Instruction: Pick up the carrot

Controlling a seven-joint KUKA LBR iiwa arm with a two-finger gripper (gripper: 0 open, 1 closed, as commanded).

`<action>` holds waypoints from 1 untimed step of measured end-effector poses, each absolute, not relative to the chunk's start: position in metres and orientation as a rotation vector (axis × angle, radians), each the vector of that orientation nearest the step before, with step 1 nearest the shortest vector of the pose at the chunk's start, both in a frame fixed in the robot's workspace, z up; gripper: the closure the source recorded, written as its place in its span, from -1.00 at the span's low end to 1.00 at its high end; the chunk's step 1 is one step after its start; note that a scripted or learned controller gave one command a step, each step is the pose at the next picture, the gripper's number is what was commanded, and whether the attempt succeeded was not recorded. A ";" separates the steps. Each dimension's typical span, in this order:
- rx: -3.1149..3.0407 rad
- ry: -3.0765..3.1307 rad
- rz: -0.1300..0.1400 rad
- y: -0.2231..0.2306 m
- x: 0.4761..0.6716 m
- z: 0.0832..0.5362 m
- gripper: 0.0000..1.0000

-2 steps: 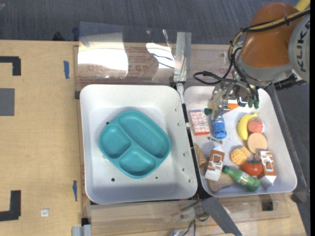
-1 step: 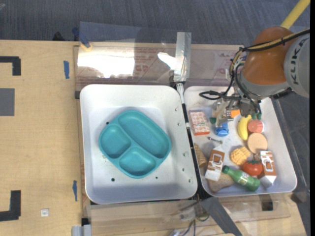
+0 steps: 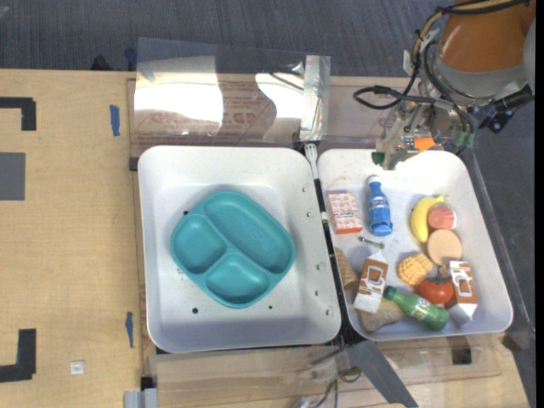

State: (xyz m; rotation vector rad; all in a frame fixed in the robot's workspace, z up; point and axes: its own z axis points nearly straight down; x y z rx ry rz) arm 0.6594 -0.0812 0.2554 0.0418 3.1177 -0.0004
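My gripper [image 3: 405, 142] hangs over the back rim of the right bin [image 3: 491, 243], under the orange-banded wrist at the top right. The carrot [image 3: 422, 144] shows as a small orange piece between the fingers, with a green tip sticking out to the left near the bin's rim. The gripper is shut on it and most of the carrot is hidden by the fingers and cables. The carrot is raised off the bin floor.
The right bin holds a blue bottle [image 3: 379, 206], a banana [image 3: 421, 218], a tomato [image 3: 437, 291], a green bottle [image 3: 416, 307], a pink box [image 3: 343, 210] and several small cartons. A teal divided plate [image 3: 234, 246] lies in the left bin [image 3: 161, 185].
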 end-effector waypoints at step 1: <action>-0.288 3.113 -0.008 -0.162 0.621 0.324 1.00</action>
